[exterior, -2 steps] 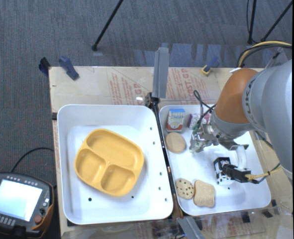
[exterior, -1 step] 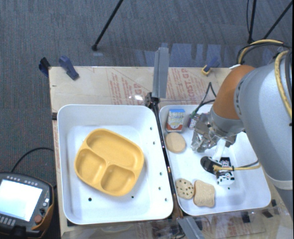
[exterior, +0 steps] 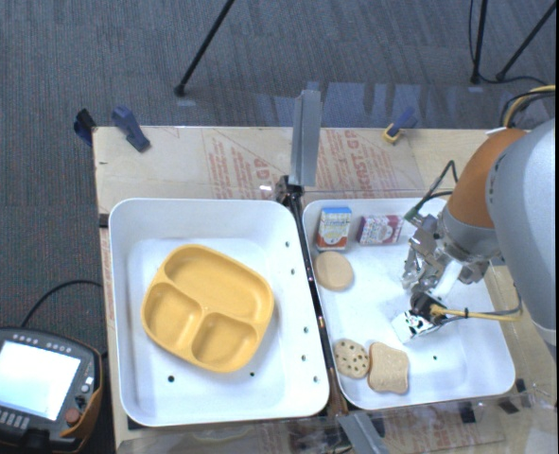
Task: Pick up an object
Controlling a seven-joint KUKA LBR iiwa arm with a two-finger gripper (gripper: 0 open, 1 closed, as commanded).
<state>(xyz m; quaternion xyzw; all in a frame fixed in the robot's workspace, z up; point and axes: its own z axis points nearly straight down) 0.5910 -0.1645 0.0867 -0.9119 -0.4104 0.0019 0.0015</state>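
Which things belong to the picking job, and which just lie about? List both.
Job: gripper, over the right bin; pickable things: carton, red packet, round biscuit, chip cookie, bread slice, yellow plate.
Lying about: blue clamp, teach pendant, tripod leg.

Pale wooden tabletop (exterior: 213,154) with red printing, on grey carpet (exterior: 52,64). Blue clamp (exterior: 130,128) at the far left corner, second clamp (exterior: 400,121) on the far edge toward the right. Grey upright post (exterior: 306,140) between them. Black tripod legs (exterior: 208,36) beyond. Teach pendant (exterior: 35,384), screen lit, at lower left.
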